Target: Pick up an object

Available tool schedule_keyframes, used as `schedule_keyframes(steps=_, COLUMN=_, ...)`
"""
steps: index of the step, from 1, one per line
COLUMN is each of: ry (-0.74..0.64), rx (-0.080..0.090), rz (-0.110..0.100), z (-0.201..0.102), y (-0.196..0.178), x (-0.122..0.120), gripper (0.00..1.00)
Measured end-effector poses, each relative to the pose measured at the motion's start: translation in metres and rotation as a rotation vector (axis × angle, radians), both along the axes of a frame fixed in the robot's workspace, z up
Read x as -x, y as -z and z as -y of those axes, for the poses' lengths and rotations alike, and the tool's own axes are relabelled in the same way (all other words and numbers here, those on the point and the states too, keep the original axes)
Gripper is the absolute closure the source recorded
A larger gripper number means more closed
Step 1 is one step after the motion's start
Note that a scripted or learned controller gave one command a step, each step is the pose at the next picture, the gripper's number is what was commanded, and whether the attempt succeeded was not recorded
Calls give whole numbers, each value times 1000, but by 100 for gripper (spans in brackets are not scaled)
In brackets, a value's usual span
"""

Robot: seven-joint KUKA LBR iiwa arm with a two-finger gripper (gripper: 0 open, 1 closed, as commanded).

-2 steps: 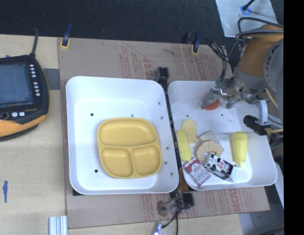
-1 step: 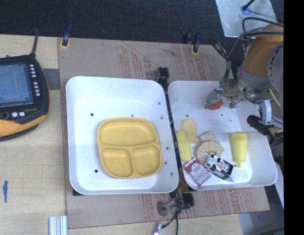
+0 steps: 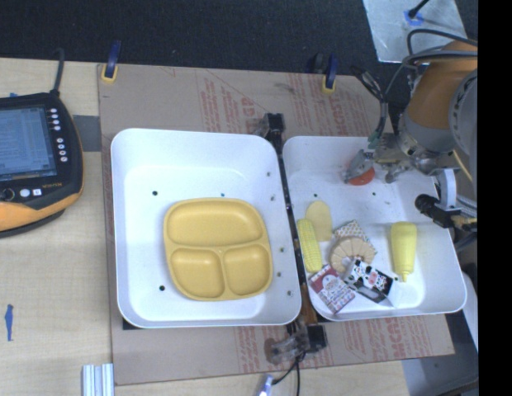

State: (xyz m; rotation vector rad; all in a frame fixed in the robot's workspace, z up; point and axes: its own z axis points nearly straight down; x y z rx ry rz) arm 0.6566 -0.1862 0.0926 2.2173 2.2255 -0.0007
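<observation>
My gripper (image 3: 381,160) hangs low over the far part of the right bin (image 3: 429,304). A small red object (image 3: 360,176) lies on the bin floor at the gripper's left side, touching or nearly touching it. Whether it is gripped is not visible. Nearer the front of this bin lie a yellow corn cob (image 3: 309,245), a pale yellow piece (image 3: 320,216), a round cracker-like item (image 3: 353,243), a yellow bottle (image 3: 404,249) and two small printed packets (image 3: 331,290) (image 3: 372,280).
The left bin (image 3: 136,172) holds a yellow divided plate (image 3: 215,248). A tablet controller (image 3: 29,159) sits at the bench's left edge. Clamps (image 3: 110,61) (image 3: 326,71) pin the cardboard under the bins. Cables run along the arm at the right.
</observation>
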Motion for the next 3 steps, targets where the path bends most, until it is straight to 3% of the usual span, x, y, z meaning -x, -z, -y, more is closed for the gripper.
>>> schedule_keyframes(steps=1, ry=-1, rx=-1, rz=-4, z=-21, y=1, x=0, gripper=0)
schedule_keyframes(steps=2, ry=-2, rx=-1, rz=-5, z=-20, y=-10, x=0, gripper=100)
schedule_keyframes(steps=3, ry=-1, rx=-2, rz=1, z=-100, y=-101, x=-1, gripper=100)
